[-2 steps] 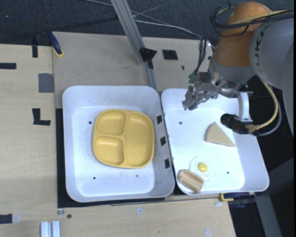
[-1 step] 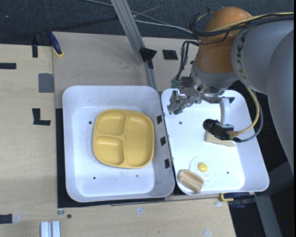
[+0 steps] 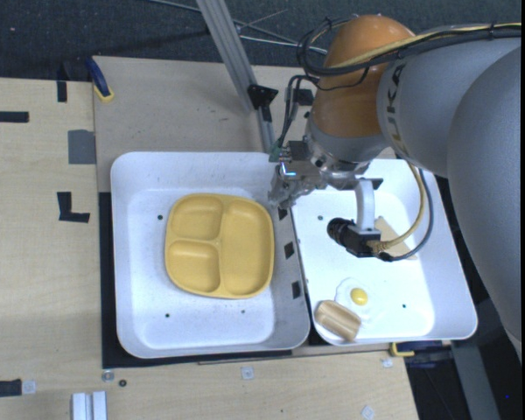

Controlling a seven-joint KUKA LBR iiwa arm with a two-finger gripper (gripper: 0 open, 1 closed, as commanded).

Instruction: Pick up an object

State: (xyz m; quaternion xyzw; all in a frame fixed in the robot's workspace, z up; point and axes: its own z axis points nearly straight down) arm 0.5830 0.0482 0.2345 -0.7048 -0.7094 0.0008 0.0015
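A yellow divided plate (image 3: 219, 244) lies flat in the left bin (image 3: 140, 234). In the right bin (image 3: 437, 313), near the front left corner, sit a toy fried egg (image 3: 357, 297) and a tan bread roll (image 3: 337, 319), which touch each other. A pale tan piece (image 3: 392, 234) lies further back, partly hidden by the robot. My gripper (image 3: 286, 185) hangs over the wall between the two bins, near their back edge, just beyond the plate's far right corner. Nothing shows in its grasp.
The grey arm with its orange band (image 3: 363, 77) covers the back of the right bin. A slanted metal pole (image 3: 232, 51) rises behind the bins. The wooden bench (image 3: 35, 234) stretches to the left, with black tape marks on it.
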